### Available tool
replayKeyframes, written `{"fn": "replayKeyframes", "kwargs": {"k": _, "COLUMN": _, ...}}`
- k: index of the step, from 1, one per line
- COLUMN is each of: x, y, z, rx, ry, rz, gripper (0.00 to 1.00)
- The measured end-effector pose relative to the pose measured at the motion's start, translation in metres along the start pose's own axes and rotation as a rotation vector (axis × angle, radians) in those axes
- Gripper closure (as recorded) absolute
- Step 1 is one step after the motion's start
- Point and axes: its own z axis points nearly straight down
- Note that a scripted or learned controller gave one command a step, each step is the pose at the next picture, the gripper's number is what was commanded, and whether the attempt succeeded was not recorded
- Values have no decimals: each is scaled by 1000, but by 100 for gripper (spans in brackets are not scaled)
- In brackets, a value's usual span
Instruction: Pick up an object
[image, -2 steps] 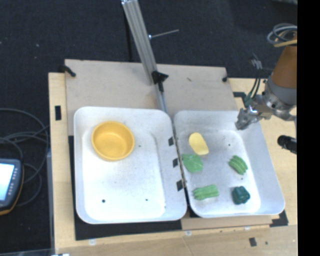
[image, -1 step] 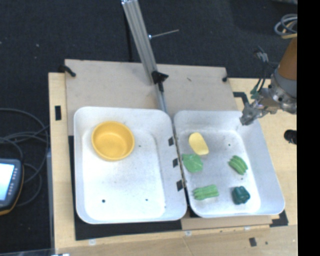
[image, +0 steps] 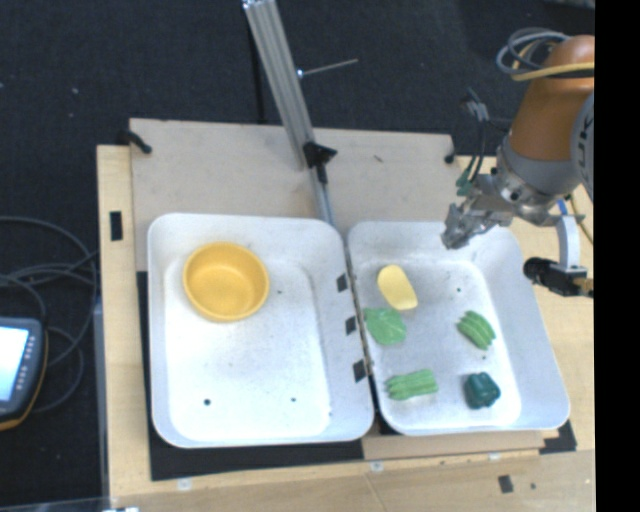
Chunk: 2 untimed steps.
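Lowest in the camera view, a dark green piece (image: 481, 390) and a ridged light green piece (image: 412, 384) lie side by side in the right bin (image: 530, 330), the landmark for all that follows. Deeper within that bin sit another green piece (image: 476, 329), a rounder green piece (image: 385, 326) and a yellow piece (image: 397, 287) touching it. The pincer (image: 457, 232) hangs over the bin's far rim, apart from every piece; whether it is wide or narrow I cannot tell. Left of the bin, a second bin (image: 240, 400) holds a yellow bowl (image: 226, 281). Nothing is lifted, so the whole pick seems left: choose, descend, grasp.
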Motion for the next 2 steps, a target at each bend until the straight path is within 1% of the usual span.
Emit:
{"fn": "replayKeyframes", "kwargs": {"k": 1, "x": 51, "y": 1, "z": -8, "rx": -1, "ry": 0, "rz": 0, "gripper": 100}}
{"fn": "replayKeyframes", "kwargs": {"k": 2, "x": 100, "y": 4, "z": 3, "rx": 1, "ry": 0, "rz": 0, "gripper": 100}}
